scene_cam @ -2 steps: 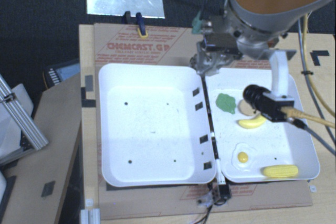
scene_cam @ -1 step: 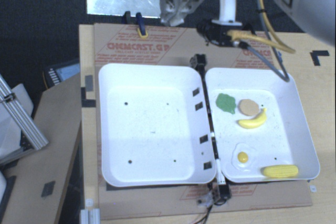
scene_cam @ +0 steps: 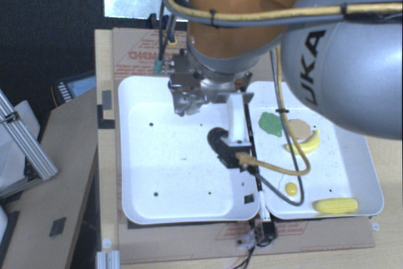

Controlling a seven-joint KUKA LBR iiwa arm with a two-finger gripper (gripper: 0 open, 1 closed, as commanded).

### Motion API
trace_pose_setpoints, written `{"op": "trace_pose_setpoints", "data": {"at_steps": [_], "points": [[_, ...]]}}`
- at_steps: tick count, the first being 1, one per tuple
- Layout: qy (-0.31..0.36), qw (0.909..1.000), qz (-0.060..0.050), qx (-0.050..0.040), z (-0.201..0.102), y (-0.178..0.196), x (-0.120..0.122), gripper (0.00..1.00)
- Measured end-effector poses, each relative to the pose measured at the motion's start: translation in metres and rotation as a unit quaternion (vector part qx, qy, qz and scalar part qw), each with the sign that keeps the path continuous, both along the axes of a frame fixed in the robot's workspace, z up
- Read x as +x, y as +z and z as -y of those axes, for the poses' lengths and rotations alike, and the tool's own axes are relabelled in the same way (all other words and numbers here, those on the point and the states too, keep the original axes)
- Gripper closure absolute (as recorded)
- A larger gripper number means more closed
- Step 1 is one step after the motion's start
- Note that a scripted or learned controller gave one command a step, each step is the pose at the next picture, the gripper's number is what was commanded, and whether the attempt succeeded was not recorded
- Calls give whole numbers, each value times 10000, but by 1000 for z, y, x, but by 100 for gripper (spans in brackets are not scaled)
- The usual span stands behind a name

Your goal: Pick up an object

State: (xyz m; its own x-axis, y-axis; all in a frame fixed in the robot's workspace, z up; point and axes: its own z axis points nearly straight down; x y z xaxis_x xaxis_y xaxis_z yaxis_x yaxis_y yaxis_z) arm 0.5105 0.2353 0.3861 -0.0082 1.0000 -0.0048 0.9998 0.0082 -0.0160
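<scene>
My gripper (scene_cam: 186,101) hangs over the far part of the left bin (scene_cam: 128,160), below the big orange wrist band. Nothing shows under or between its tips from this angle. The right bin (scene_cam: 371,189) holds the loose objects: a green flat piece (scene_cam: 271,123), a tan round piece (scene_cam: 298,130) beside it, and a yellow banana (scene_cam: 306,143) curled under the tan piece. A small yellow ball (scene_cam: 290,188) lies nearer the front, and a yellow corn cob (scene_cam: 335,205) rests at the front rim. The gripper is well left of all of them.
The arm's grey body covers the far right of the right bin. A cardboard sheet (scene_cam: 135,50) lies under both bins. An aluminium rail (scene_cam: 25,142) stands off the bench to the left.
</scene>
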Motion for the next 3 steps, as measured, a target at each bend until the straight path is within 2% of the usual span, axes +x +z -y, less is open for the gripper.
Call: {"op": "trace_pose_setpoints", "data": {"at_steps": [1, 2, 3], "points": [[-32, 10000, -2, -10, 2, -176, -28, 100], [-110, 9999, 65, -7, 136, -203, -19, 100], [-10, 9998, 193, 56, 96, -4, 37, 100]]}}
